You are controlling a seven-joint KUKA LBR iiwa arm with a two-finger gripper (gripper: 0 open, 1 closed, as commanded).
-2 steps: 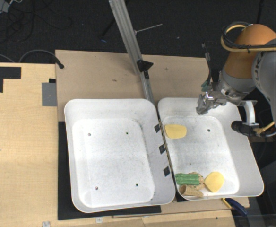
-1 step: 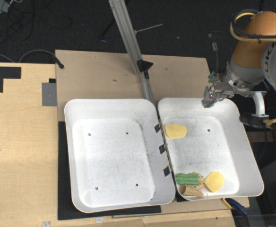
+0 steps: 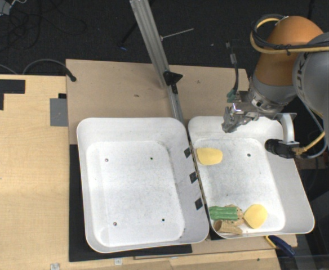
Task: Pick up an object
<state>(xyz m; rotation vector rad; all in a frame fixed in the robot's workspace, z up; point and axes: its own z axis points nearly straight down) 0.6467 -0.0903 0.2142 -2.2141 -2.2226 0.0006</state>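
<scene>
Four small things lie in the shallow white right-hand bin [image 3: 288,207], and none is in the gripper's hold. Nearest the camera, against the right-hand bin's front rim, a green ridged soft piece [image 3: 223,212], a tan crumpled scrap [image 3: 228,226] and a rounded yellow lump [image 3: 256,215] crowd together, touching or nearly so. Being bunched in that corner, they look awkward to reach: the rim and the neighbours leave little room for fingers to close.

Further back, a flat yellow oval piece [image 3: 209,156] lies alone, close to the right-hand bin's left wall but with bare floor on its other sides. It seems the easier pick, though the wall may hinder on that side.

The shallow white left-hand bin [image 3: 97,134] sits alongside, their rims meeting where black clips [image 3: 192,176] join them.

Furthest off, the gripper [image 3: 232,121] hangs over the right-hand bin's back rim, well apart from the flat yellow oval piece and pointing down. Whether it is spread or closed cannot be told; nothing visible hangs from it. The middle of the right-hand bin offers free room for a descent. Behind it, a grey aluminium rail [image 3: 153,46] slants across the worktop [image 3: 102,89].
</scene>
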